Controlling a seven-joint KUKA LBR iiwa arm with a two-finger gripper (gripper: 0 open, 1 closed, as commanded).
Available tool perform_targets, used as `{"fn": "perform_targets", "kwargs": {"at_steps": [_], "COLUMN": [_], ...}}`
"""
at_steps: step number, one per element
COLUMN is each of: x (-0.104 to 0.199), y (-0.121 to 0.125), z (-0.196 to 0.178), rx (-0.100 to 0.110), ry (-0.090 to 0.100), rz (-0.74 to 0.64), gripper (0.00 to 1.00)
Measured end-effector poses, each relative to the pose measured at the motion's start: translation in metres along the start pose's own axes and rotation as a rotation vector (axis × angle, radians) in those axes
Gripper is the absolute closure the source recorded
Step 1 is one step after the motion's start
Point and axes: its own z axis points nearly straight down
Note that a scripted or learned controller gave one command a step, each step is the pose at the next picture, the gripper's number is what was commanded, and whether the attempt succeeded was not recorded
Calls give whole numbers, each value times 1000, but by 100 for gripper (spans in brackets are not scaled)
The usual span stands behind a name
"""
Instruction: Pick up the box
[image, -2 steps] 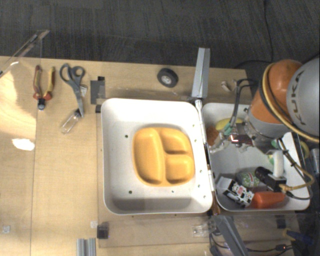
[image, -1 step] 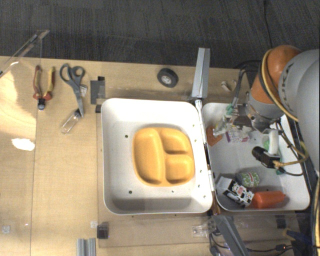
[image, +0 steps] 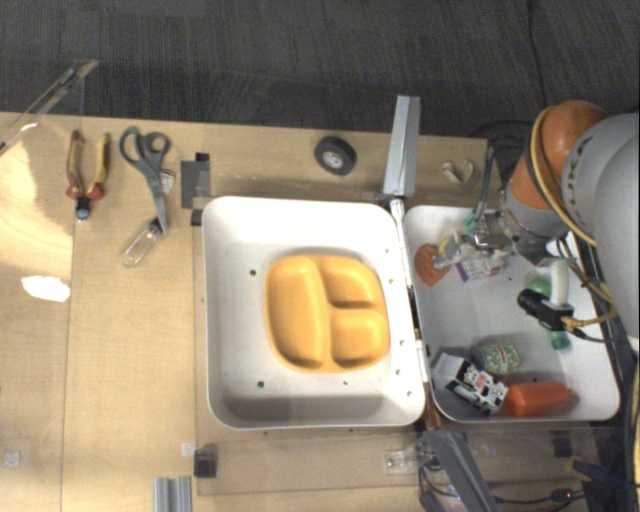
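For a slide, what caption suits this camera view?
Grey arm's gripper hovers over the cluttered right bin, the box near its front; a yellow tray fills the left bin.

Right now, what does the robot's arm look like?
The arm is big, round and smooth, pale grey, with a bright orange band curving around it like a ring. Thin dark and yellowish cables trail down along it. At its end sits the gripper, a small cluster of metal and clear parts, too jumbled here to make out in detail.

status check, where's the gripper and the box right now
Gripper low at right bin's far end, amid small items. Box lies at near-left corner, untouched. Round tin and orange piece crowd against it.
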Motion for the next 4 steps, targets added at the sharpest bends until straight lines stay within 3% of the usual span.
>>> {"fn": "perform_targets", "kwargs": {"at_steps": [1, 2, 3, 4], "x": [-15, -60, -17, -16], "y": [23, 3, 21, 23], "z": [1, -8, 15, 4], "rx": [2, 21, 22, 18], "ry": [-2, 4, 4, 2], "rz": [-79, -72, -8, -15], "gripper": [0, 0, 0, 100]}}
